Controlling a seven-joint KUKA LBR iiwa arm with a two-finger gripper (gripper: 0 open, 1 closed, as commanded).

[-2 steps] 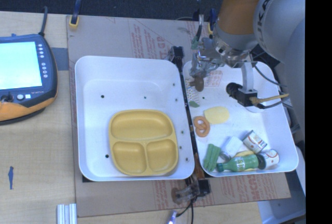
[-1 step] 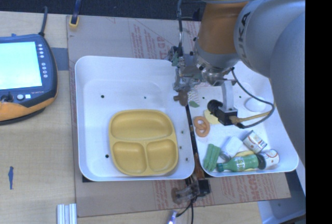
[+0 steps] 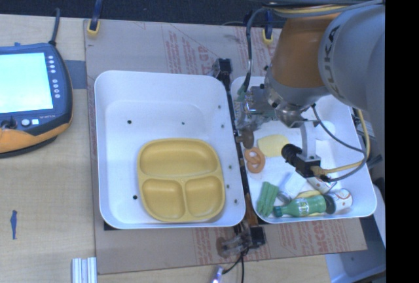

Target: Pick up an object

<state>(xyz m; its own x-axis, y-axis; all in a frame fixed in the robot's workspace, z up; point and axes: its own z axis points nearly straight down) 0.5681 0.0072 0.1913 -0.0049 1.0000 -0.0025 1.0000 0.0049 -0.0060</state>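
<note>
Fingers: couldn't tell, hidden under the wrist. Gripper [image 3: 252, 119] hung over the right bin's [image 3: 366, 206] left edge, above the pretzel [image 3: 255, 160].

Gripper: we cannot make out the fingers beneath the grey arm's orange-banded wrist [image 3: 302, 56].
Right white plastic bin [image 3: 366, 206]: largely covered by the arm.
Grey handheld screen pendant [image 3: 29, 95]: cut by the left edge.

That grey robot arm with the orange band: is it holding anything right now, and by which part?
It cannot be told. The tool is low at the right white bin's left edge, hidden under the arm's wrist.
</note>
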